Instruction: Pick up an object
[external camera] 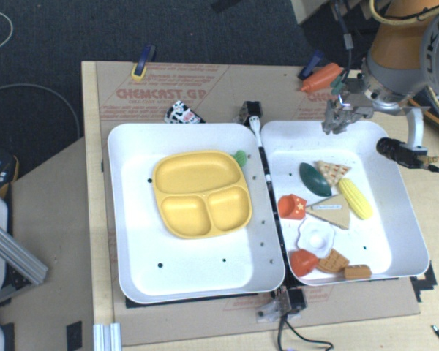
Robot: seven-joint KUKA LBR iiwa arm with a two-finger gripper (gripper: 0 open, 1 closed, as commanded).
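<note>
My gripper hangs over the far edge of the right bin, with nothing seen between its fingers. Toy food lies in that bin below it: a dark green leaf-shaped piece, a waffle wedge, a yellow corn cob, a sandwich triangle, a red piece with a star, a fried egg, a red tomato piece and brown cookies. The closest items, the waffle and the green piece, lie a short way nearer the camera than the gripper.
The left bin holds a yellow divided plate with a small green item at its far right corner. Clamps sit on the bench: orange, yellow-blue, and a black one between the bins.
</note>
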